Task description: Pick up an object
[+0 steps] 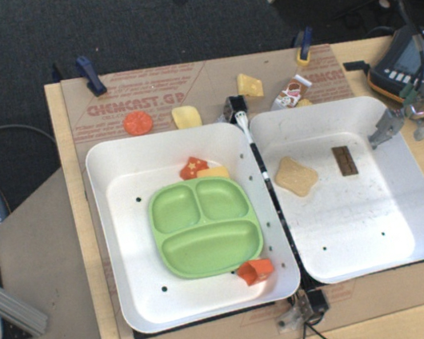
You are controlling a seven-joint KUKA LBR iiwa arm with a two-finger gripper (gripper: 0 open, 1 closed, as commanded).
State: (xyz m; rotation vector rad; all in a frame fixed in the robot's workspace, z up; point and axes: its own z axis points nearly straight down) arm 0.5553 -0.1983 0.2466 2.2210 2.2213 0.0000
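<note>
Tool [379, 133]: sitting at the upper right rim of the right bin [420, 242], low over the edge; whether it is apart or together cannot be told from here, and nothing is showing in its grip. Candidates in the right bin: a tan bread-shaped piece [296, 176] lying flat near the left wall, and a small dark brown block [344, 160] lying flat between that piece and the tool, nearer the tool. Left bin [120, 246]: a green divided plate [204, 227] is taking up most of the floor, with a red-and-yellow piece [201, 170] touching its upper edge and an orange piece [255, 271] at its lower right corner. Loose items are resting on the worktop [204, 77] beyond the bins. Risks, as judged: both right-bin items are lying very flat, so the tool is likely to be closing above them or skidding them along the floor; starting this close to the rim, it is also risking a knock on the bin wall. The brown block is lying left of the tool and slightly lower in the camera view, apart from it; the bread piece is lying further left again.
</note>
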